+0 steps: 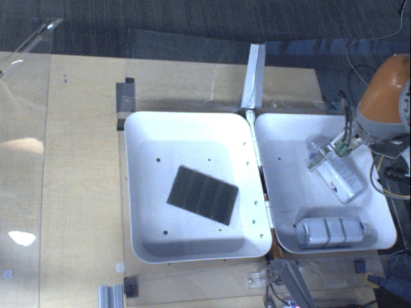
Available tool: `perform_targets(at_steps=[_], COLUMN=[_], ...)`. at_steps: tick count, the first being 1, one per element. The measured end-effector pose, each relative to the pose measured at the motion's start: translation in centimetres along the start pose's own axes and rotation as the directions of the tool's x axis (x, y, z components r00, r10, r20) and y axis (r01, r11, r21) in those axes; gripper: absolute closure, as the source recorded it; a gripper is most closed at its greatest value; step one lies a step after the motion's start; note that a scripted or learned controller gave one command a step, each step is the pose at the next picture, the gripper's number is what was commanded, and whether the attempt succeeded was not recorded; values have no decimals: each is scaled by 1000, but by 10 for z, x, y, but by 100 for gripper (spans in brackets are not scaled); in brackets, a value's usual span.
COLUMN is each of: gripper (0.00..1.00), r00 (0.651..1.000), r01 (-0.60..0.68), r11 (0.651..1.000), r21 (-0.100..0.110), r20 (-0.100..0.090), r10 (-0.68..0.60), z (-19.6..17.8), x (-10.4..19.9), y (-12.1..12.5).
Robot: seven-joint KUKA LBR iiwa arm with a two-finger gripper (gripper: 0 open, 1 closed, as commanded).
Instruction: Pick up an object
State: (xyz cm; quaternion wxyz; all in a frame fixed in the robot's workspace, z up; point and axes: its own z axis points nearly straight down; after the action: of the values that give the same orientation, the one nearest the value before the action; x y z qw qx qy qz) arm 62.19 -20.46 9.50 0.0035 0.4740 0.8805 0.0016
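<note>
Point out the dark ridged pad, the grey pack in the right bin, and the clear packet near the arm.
Dark ridged pad [203, 195], camera view: centre of its top face.
Grey pack [331, 231], camera view: middle segment.
Clear packet [340, 178], camera view: middle of its body.

Smooth white plastic bins [192, 252], matt ribbed dark pad [203, 194].

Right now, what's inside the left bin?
A dark ribbed pad lies flat on the left bin floor. Whatever is under the pad is covered.

Dark ribbed pad [203, 195]; white bins [138, 172]; grey pack [331, 231].
</note>
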Motion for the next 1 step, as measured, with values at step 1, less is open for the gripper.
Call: perform_targets(at_steps=[1], gripper=[0], r00=[1000], r01=[9], r11=[1000], r21=[-8], r20=[7], r10=[-9], z=[3], x=[19], y=[-28])
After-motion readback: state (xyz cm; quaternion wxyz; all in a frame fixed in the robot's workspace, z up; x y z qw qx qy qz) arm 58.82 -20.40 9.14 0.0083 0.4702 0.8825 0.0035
